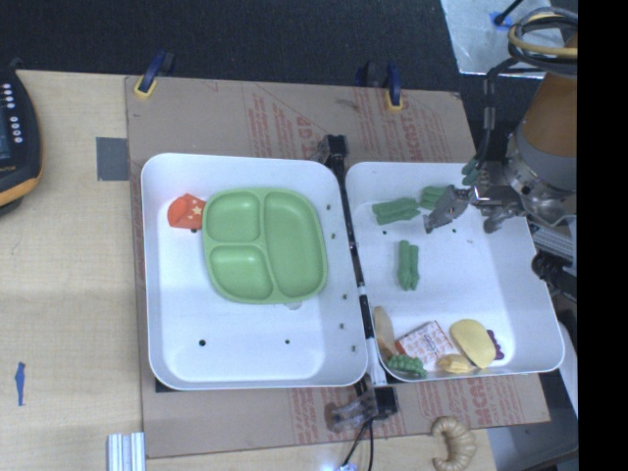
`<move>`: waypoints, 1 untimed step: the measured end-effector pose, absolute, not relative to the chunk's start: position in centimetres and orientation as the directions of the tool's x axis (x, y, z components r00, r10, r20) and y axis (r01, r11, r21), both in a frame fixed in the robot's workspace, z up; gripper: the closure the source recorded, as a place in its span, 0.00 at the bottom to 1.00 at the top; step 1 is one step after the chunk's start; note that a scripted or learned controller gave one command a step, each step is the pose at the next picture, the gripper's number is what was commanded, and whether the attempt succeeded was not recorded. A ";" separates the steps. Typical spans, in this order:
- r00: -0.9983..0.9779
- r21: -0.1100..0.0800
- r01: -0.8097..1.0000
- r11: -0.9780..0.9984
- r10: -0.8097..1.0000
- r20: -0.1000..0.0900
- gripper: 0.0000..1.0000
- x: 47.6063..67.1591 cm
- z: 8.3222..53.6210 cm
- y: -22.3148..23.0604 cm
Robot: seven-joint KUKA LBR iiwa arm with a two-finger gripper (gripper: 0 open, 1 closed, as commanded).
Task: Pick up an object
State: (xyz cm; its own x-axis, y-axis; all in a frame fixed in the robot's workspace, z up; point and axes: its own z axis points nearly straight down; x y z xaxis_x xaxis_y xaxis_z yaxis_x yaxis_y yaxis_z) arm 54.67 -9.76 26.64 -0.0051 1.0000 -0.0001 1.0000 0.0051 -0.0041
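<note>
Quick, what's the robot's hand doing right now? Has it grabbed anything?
Hand: open, nothing between its fingers, above the right bin beside the green pieces.

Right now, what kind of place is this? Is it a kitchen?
Probably a robot test lab, not a kitchen. A robot gripper hangs over a white bin of toy food, another bin holds a green divided plate, and clamps pin cardboard to the bench.

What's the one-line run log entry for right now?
gripper: open, above right bin, holding nothing | nearest: green piece | left bin: green divided plate, red object
</note>
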 end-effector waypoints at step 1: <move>-0.007 -0.009 1.000 0.007 1.000 0.000 0.00 57.3 13.5 -9.3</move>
